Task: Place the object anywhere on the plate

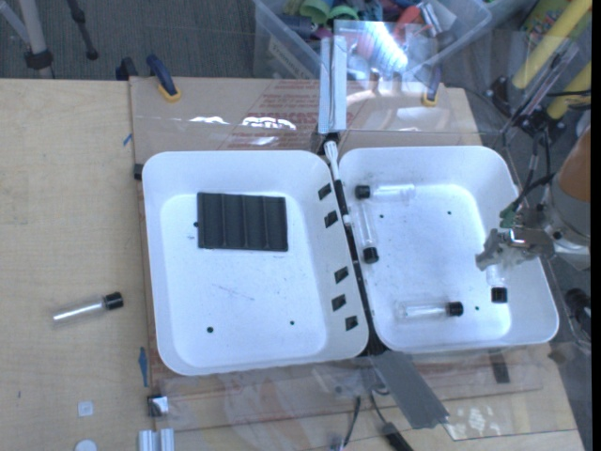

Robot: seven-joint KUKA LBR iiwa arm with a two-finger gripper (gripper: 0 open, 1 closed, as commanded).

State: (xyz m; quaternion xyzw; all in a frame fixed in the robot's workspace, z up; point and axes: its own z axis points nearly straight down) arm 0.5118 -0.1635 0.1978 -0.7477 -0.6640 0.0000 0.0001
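1. Grey flat metal strip point(409, 393) lies at the front edge of the bench, below the gap between the two bins.
2. On the bare wood to the left, a clear vial with a black cap point(88, 306) lies outside both bins.
3. The right bin point(531, 331) holds three similar capped vials. The nearest vial point(428, 310) lies crosswise near the front wall, with a small black piece point(499, 295) just beside it.
4. The gripper point(494, 256) hangs over the right bin's right side, above that small piece. Whether the claw is open or closed cannot be told, and nothing is visibly held.
5. This looks like the pick stage. The next move calls for lowering onto a vial, probably the nearest, and closing on it.
6. A second vial point(365, 238) lies along the divider and a third point(386, 192) by the back wall.
7. The left bin point(156, 280) holds the black ribbed plate point(242, 222), bare, well apart from the gripper.
8. Farthest back, a clear tub point(282, 17) holds coloured toys.
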